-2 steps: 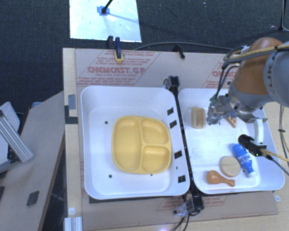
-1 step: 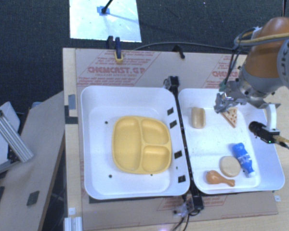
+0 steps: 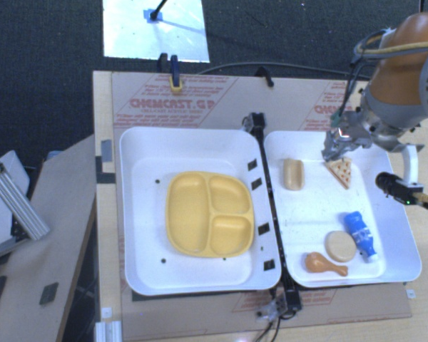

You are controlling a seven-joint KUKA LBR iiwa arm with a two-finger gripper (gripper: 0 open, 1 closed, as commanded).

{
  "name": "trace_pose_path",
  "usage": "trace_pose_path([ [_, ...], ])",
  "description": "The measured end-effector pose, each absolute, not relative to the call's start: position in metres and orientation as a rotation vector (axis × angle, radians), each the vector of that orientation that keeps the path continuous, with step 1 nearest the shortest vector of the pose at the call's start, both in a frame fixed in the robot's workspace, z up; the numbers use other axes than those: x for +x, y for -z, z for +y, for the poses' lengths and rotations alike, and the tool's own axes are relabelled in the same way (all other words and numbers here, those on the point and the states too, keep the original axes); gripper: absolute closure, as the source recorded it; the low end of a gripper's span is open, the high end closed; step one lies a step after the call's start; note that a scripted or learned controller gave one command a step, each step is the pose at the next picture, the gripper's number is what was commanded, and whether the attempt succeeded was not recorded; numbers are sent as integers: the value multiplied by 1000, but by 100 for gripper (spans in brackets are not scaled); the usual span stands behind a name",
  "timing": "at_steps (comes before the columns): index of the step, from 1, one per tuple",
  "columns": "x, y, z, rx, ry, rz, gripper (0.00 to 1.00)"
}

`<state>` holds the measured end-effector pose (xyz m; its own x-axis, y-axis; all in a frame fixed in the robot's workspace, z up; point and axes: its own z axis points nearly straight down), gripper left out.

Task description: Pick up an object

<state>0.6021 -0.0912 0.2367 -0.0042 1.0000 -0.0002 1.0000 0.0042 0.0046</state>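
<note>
Hand: the hand (image 3: 337, 150) hangs low over the far part of the right bin, just beside the pizza-slice toy; whether it is spread or pressed together I cannot tell, since the grey wrist hides that from this angle.
Arm: the arm (image 3: 403, 70) reaches in from the right, orange band uppermost, leaning over the bin's far right corner.
Left bin: the left bin (image 3: 139, 212) holds a yellow divided plate (image 3: 209, 214), well apart from the hand.
Right bin: the right bin (image 3: 303, 198) carries all the small things (any one would satisfy the task).
Likely target: the pizza-slice toy (image 3: 340, 171) lies flat, its near end touching or almost touching the hand; it seems the thing about to be taken.
Other things: a tan bread roll (image 3: 293, 174) sits near the hand on its left; a blue bottle (image 3: 359, 234), a round biscuit (image 3: 339, 246) and an orange drumstick (image 3: 324, 263) lie together at the near end.
Risk, thin target: the slice lies flat and low, so the hand may well close above it or skate it along the floor.
Risk, bin wall: the hand works near the far wall, and a push could wedge the slice against it.
Risk, neighbour: a sideways miss could nudge the roll instead.
</note>
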Motion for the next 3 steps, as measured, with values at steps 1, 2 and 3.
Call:
trace_pose_path([
  [1,593,-226,-45,2214,-1,2229,100],
  [2,587,-237,9,2210,-5,2232,100],
  [3,587,-230,70,2210,-5,2233,100],
])
